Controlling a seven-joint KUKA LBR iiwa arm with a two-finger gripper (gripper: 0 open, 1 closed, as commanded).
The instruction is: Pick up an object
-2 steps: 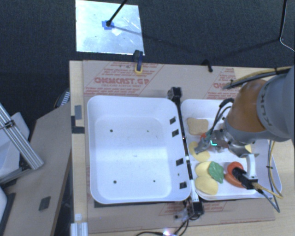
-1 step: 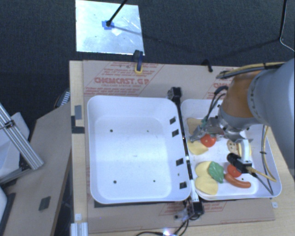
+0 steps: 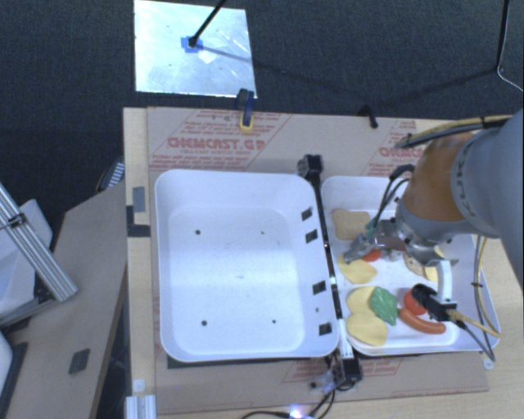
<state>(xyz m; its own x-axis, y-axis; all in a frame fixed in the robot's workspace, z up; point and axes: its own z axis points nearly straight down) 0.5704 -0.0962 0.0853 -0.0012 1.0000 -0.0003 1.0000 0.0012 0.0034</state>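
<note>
The fingers (image 3: 366,246) are reaching down into the right bin (image 3: 471,340), apparently narrow and gripping nothing, tips seemingly touching a yellow piece (image 3: 357,271) just below. A green leaf (image 3: 382,304) and red sausage (image 3: 422,322) are lying beyond, rightward.

Dark blue-black carpet (image 3: 65,82) covers the floor around the bench. On it, past the far edge, lies a shiny square sheet of silvery metal (image 3: 195,49), catching pale light, with a thin black rod (image 3: 209,23) slanting down to a small blue piece at its middle. The surface (image 3: 139,344) is light wood, topped by a tan cardboard sheet printed with red lettering (image 3: 214,141). Ribbed aluminium rails (image 3: 29,250) lean at the left.
</note>
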